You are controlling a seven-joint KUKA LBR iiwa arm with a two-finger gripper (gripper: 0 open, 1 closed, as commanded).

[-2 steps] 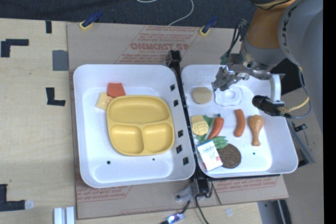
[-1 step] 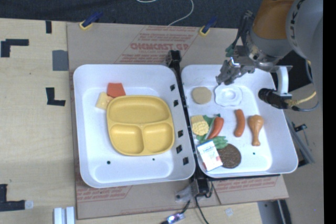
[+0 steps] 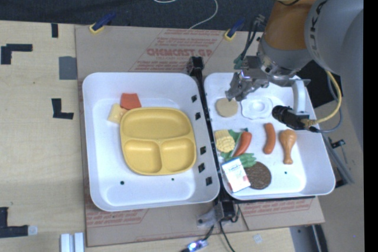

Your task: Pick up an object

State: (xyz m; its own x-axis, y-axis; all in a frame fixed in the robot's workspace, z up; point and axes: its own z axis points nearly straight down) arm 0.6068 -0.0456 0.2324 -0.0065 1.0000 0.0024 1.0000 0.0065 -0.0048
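Pincer (image 3: 234, 91) hangs over your right bin (image 3: 319, 183), just above the tan cookie (image 3: 226, 108); you cannot tell its state.

You see two bins (image 3: 97, 144) of smooth, glossy white plastic on a matt brown cardboard sheet (image 3: 171, 53) printed in red. The yellow divided plate (image 3: 158, 140) looks like smooth plastic with a soft sheen. The toy foods, such as the sausage (image 3: 269, 138) and drumstick (image 3: 287, 144), look like shiny moulded plastic. The arm's orange band (image 3: 295, 6) is glossy; the bench top (image 3: 35, 150) looks like pale matt wood.
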